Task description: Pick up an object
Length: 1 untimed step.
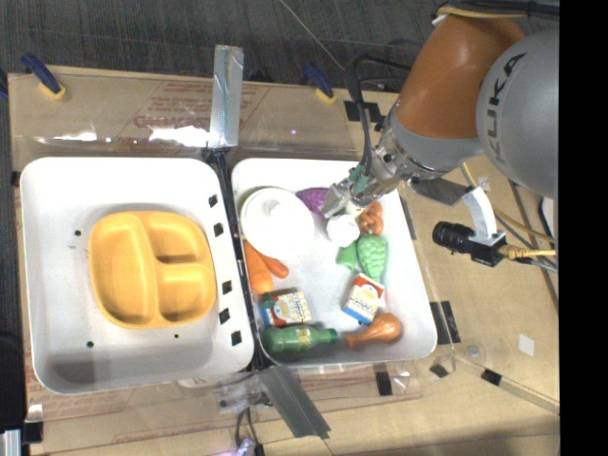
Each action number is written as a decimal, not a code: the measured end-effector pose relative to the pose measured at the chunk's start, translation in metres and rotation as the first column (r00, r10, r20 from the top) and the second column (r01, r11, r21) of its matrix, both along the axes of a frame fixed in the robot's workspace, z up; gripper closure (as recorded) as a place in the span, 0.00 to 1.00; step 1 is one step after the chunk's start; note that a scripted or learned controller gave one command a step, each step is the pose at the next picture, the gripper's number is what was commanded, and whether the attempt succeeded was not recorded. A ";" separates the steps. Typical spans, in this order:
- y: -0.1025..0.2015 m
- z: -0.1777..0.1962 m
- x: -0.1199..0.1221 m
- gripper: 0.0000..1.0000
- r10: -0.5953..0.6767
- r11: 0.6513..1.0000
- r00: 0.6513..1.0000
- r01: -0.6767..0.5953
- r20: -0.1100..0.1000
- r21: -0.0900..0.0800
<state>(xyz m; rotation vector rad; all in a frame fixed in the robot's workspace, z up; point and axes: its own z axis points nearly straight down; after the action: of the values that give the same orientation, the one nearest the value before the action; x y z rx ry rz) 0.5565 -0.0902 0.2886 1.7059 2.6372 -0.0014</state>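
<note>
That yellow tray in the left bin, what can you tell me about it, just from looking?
The yellow tray looks like smooth moulded plastic, with rounded corners and a raised rim. Ridges split it into three hollows: one long one on its left side and two smaller ones on its right. It lies flat, open side up, slightly turned, on the floor of the left bin, about in the middle. Its hollows hold no items, and nothing but the bin floor touches it.

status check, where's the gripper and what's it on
Gripper low in right white bin, over small white round item. Nothing seen held. Purple piece, orange toy, green ridged toy crowd close.
</note>
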 end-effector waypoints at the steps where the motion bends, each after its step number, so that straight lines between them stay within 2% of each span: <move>1: -0.125 0.030 0.030 1.00 -0.038 0.999 0.999 0.038 0.001 -0.002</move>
<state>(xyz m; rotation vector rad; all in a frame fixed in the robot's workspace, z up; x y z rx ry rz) 0.5868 -0.2153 0.3185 1.7542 2.6034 -0.0036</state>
